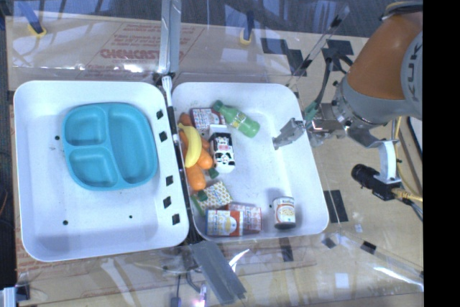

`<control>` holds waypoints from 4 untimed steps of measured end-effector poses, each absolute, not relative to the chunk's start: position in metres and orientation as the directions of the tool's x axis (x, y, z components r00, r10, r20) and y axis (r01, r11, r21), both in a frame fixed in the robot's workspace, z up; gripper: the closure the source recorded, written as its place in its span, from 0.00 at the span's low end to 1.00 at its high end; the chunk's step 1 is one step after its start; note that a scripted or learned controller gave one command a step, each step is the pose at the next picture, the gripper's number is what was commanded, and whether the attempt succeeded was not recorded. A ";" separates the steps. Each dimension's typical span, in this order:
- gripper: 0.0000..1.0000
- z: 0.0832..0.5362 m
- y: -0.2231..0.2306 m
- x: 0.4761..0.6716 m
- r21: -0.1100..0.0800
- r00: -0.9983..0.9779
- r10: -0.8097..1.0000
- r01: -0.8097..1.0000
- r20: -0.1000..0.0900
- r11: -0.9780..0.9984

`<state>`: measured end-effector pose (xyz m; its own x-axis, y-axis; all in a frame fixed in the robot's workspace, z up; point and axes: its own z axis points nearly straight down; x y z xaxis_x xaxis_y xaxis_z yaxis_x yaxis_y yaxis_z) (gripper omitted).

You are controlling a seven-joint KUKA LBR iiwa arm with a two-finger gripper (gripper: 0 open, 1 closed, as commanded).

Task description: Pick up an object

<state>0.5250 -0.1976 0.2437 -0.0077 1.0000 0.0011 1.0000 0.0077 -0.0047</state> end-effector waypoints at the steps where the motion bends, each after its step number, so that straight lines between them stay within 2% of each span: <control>1: 0.00 0.135 -0.201 0.476 -0.005 0.057 0.998 0.998 0.001 -0.057; 2: 0.00 0.091 -0.179 0.590 -0.003 -0.039 0.999 0.999 0.001 0.039; 3: 1.00 0.101 -0.178 0.591 -0.003 -0.045 0.999 0.999 0.002 0.045; 4: 1.00 0.111 -0.177 0.591 -0.004 -0.050 0.999 0.999 0.002 0.050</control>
<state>0.5912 -0.1775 0.1112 -0.0498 0.9988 0.0021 0.9988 0.0498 -0.0042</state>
